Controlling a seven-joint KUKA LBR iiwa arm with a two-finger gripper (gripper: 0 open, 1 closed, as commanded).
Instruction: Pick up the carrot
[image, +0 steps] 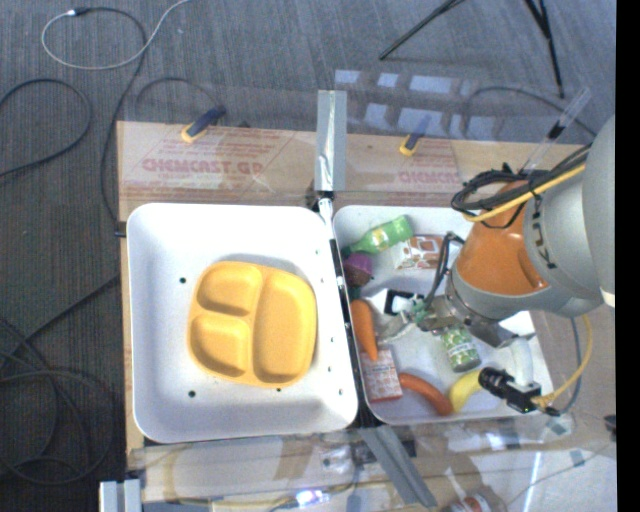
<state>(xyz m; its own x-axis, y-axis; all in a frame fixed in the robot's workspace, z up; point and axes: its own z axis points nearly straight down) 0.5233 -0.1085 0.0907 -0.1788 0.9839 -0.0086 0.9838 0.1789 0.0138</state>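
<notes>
Hanging low over the middle of the right bin (540, 345), pincer (418, 318) pointing leftward toward the carrot (364, 330); finger state impossible to tell, too small and cluttered. Not gripping anything visibly. Lying just left of the pincer, against the bin's left wall, the carrot running lengthwise along that wall, probably awkward to straddle there. Sitting close around: a purple item (358, 267), a green bottle (385, 235), a red packet (380, 377), an orange-red sausage-like piece (425, 392), a yellow piece (462, 390). Resting in the left bin (160, 400), well apart, a yellow divided tray (255, 322). Both bins sitting side by side on the tabletop (230, 170).
</notes>
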